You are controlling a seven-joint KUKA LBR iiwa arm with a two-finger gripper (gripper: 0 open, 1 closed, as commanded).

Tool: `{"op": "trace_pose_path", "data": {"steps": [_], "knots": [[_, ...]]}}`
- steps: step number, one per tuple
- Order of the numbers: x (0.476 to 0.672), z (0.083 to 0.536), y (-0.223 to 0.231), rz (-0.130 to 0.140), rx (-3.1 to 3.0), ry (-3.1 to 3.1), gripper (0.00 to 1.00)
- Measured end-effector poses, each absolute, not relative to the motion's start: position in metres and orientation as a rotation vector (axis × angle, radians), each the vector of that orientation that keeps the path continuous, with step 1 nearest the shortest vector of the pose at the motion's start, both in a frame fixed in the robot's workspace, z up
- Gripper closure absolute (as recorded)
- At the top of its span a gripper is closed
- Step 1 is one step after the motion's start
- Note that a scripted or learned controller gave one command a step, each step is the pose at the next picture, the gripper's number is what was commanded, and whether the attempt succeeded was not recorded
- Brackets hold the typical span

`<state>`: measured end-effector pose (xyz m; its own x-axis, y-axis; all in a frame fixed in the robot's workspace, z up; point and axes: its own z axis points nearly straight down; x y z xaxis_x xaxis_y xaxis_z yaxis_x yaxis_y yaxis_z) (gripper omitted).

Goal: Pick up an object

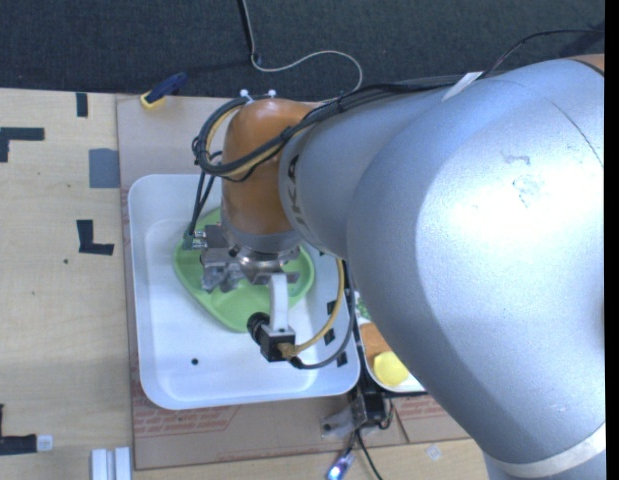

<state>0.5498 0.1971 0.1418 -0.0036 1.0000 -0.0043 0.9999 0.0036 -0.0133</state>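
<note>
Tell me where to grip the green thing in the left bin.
Grip the green thing at its exposed left edge, coming from above. It lies flat and thin on the bin floor, and the arm covers its middle, so that edge is likely the only graspable part.

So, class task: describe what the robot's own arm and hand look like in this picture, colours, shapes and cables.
The arm is a thick, rounded, glossy silver-grey body. Above the wrist sits a domed orange band. Black cables loop beside the band, and a yellow-and-black cable curls lower down. The hand is a grey metal block with a white bar ending in a black fitting.
</note>
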Motion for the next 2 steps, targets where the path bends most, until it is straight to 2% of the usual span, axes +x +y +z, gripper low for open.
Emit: {"op": "trace_pose_path", "data": {"steps": [1,2], "knots": [[0.478,0.104,0.207,0.017,-2.214,-2.22,1.0],[0.544,0.27,0.207,-0.026,-2.226,-2.229,1.0]]}}
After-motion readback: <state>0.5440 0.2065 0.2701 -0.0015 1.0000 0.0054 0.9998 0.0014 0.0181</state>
